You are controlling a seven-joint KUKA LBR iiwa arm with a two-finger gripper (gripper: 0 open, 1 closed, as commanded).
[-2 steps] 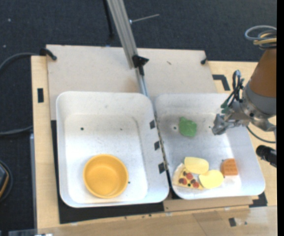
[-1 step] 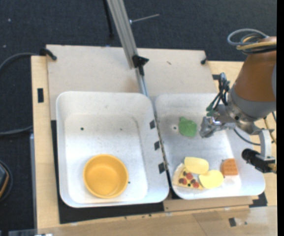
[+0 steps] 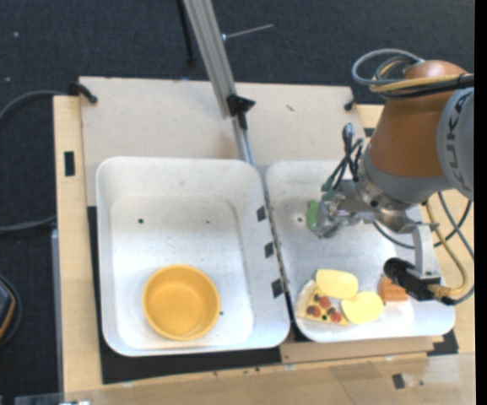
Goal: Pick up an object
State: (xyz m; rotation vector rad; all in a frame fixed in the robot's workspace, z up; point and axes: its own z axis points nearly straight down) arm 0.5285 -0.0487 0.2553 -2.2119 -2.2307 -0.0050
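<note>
Toys (image 3: 341, 297) in right bin (image 3: 289, 184), front edge: yellow pieces, pizza slice, orange block. Likely light, stiff, smooth plastic; best pinched across narrow sides. Gripper (image 3: 326, 218) above bin middle; claw state impossible to tell.

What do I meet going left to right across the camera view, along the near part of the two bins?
Yellow bowl → pizza slice toy → pale yellow pieces → orange block.
</note>
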